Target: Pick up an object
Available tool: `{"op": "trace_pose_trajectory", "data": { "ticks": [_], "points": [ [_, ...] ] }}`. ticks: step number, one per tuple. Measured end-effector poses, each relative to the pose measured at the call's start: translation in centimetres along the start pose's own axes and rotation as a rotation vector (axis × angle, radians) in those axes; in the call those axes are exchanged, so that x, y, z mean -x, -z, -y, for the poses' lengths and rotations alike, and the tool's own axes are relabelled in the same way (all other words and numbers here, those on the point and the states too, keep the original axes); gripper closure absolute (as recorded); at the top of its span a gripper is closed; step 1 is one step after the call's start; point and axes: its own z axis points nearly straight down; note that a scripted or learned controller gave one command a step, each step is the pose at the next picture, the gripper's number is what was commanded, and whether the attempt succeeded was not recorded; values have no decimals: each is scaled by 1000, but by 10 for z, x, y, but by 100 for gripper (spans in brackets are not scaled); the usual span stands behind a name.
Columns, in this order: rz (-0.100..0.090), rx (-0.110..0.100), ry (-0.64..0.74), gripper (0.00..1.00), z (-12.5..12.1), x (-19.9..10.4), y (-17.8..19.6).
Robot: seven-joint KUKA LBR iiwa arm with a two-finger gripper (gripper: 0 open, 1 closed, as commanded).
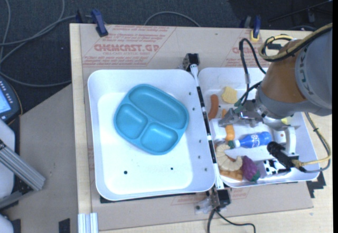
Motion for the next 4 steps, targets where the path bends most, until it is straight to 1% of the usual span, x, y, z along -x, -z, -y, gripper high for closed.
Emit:
{"op": "trace_pose_trajectory", "data": {
  "ticks": [1, 2, 3, 4],
  "points": [
    [1, 7, -1, 0, 3, 1, 1],
    [3, 1, 0, 0, 0, -1, 0],
    [0, 8, 1, 100, -3, -3, 13],
    [-6, -12, 12, 100, -66, -56, 94]
  ]
}}
